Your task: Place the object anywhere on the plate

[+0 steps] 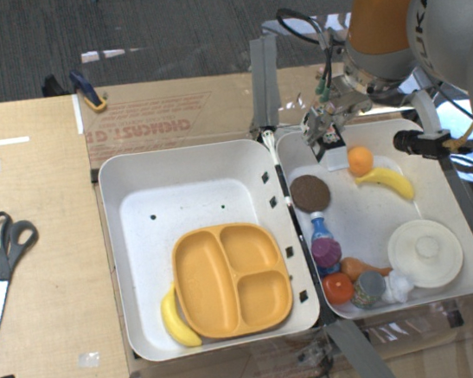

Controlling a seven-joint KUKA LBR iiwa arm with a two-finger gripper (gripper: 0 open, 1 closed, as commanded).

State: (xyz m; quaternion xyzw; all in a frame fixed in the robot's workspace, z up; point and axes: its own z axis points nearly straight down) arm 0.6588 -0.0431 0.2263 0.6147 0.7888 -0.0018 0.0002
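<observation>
On the cardboard sheet [165, 115] behind the left bin [130, 242] I can see red lettering, upside down from this camera and too faint for me to read with confidence. I can read no other writing.

The left bin holds a yellow-orange plate [232, 279] with three compartments, lying toward its front edge; a banana [177, 321] is tucked between the plate's left rim and the bin's front-left corner, touching the plate.

The right bin [463, 213] holds more. Near its rear edge lie a small orange fruit [359, 160] and, touching it, a second banana [389, 183]. A dark brown round object [310, 192] sits by the left wall. Along that wall toward the front stands a blue-and-purple bottle [323, 244], then a red tomato-like ball [338, 287], an orange piece [355, 267] and a grey round item [369, 288] clustered in the front-left corner. A white round lid-like dish [425, 251] rests near the front-right corner.

The end effector [326, 132] hangs over the rear-left corner of the right bin, just beside the orange fruit. I cannot tell how far its fingers are apart, nor see anything in them.

On the bench at the left edge lie scissors [5, 251].
</observation>
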